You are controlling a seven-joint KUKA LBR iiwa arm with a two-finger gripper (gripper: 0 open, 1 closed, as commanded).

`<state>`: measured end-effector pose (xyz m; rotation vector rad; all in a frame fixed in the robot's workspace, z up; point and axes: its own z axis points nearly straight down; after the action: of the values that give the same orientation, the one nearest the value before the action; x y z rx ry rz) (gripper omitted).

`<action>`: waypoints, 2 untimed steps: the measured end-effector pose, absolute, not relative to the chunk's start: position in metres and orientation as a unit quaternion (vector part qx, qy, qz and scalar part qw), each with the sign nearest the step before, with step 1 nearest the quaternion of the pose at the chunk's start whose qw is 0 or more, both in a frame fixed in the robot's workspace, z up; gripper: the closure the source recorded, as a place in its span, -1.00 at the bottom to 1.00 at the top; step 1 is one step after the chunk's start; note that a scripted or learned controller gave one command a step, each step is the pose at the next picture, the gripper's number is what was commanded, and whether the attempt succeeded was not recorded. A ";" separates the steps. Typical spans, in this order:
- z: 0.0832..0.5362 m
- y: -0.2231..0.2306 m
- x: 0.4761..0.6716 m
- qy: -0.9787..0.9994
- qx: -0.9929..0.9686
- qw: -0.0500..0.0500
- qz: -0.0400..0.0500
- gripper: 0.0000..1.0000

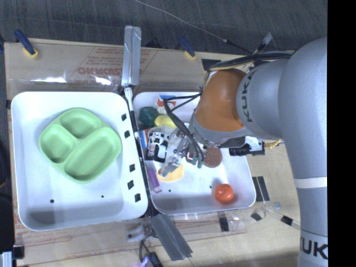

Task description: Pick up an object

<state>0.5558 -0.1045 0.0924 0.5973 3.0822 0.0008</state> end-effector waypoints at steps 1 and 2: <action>0.103 -0.103 0.557 0.982 0.187 0.001 0.000 1.00; 0.174 -0.199 0.520 0.953 0.303 0.002 -0.001 1.00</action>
<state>0.5198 -0.1993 0.1742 0.9507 2.9904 -0.0022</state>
